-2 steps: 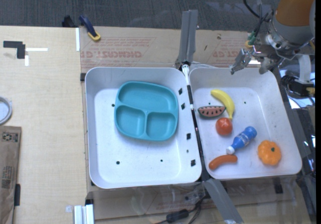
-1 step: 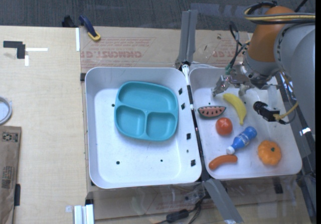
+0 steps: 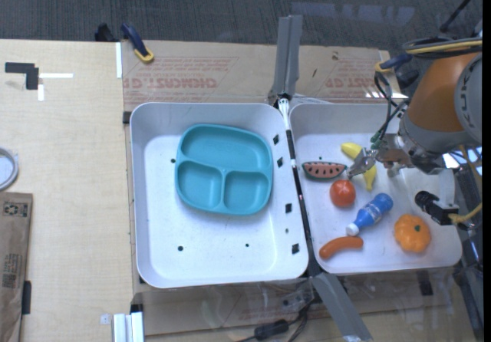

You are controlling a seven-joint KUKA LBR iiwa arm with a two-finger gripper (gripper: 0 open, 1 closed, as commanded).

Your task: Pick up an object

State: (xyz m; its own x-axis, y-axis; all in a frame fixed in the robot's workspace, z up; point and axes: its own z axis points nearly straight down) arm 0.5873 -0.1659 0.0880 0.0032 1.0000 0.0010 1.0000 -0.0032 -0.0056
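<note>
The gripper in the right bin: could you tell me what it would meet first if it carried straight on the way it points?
Probably the tomato. The gripper points down and leftward beside the banana, with the tomato just beyond its tips; depth is unclear, so it might reach the bin floor first.

Right bin contents, toy food items, all resting on bin floor:
- Yellow plastic banana (image 3: 360, 161): upper centre, partly covered by gripper.
- Red watermelon slice with green rind (image 3: 323, 171): left of banana, near bin's left wall.
- Red round tomato (image 3: 342, 193): below slice.
- Blue bottle with white cap (image 3: 370, 214): lying tilted, cap toward lower left.
- Orange-red sausage (image 3: 340, 247): near front edge.
- Orange pumpkin (image 3: 413, 234): lower right.
</note>
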